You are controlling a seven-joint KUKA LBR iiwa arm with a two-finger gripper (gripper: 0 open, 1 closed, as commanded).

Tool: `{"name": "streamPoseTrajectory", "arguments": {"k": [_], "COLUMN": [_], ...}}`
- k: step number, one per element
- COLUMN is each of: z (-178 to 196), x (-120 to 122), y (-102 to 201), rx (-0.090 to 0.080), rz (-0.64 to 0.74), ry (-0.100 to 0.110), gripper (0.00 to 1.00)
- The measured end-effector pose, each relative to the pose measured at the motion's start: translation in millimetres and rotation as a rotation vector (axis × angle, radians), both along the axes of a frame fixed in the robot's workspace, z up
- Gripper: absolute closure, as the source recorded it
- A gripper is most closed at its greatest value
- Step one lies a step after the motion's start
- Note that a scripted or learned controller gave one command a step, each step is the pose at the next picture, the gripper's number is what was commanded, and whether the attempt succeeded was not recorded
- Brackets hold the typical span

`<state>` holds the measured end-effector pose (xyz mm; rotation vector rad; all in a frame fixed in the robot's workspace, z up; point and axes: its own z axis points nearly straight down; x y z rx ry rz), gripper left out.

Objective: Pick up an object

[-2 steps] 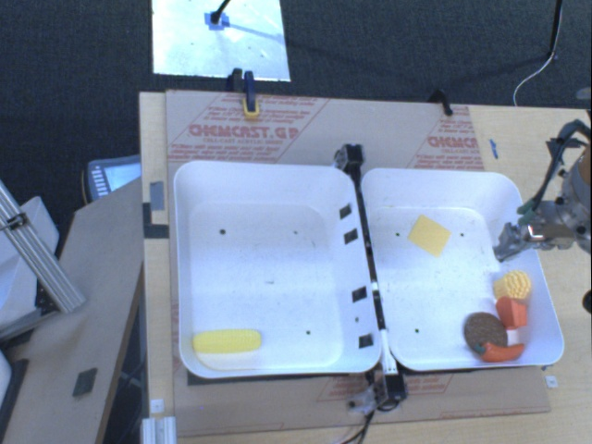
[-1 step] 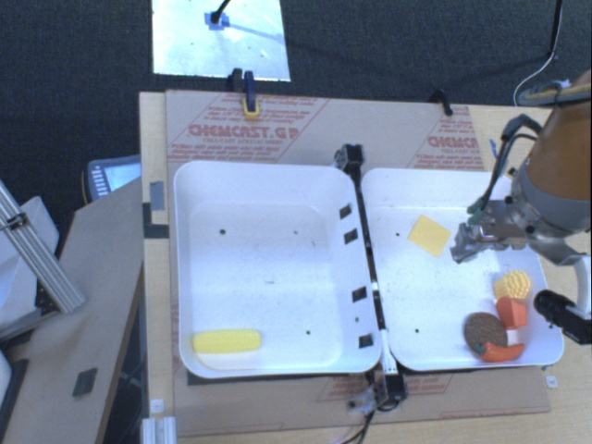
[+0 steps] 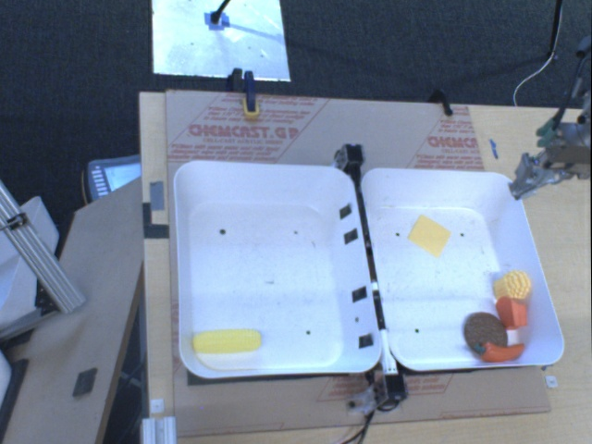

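My gripper (image 3: 524, 184) hangs at the far right, just past the back right corner of the right bin (image 3: 398, 185), with nothing seen in it. A flat yellow square (image 3: 429, 235) lies in that bin's back middle. In its front right corner huddle a bumpy yellow piece (image 3: 513, 285), a red-orange block (image 3: 511, 312), a brown round disc (image 3: 482, 330) and an orange carrot-like piece (image 3: 504, 351). A long yellow object (image 3: 227, 341) lies in the front left corner of the left bin (image 3: 268, 176).
A row of black clips (image 3: 356, 265) runs along the seam between the two bins. A yellow clamp (image 3: 250, 100) sits at the bench's back edge. A metal plate (image 3: 220, 24) lies on the floor beyond.
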<state>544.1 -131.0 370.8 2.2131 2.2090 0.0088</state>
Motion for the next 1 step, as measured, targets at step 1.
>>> {"name": "streamPoseTrajectory", "arguments": {"k": [1], "z": [-188.0], "x": [39.3], "y": [103.4], "rx": [0.011], "rz": [0.015], "ry": [0.026], "gripper": [1.00]}}
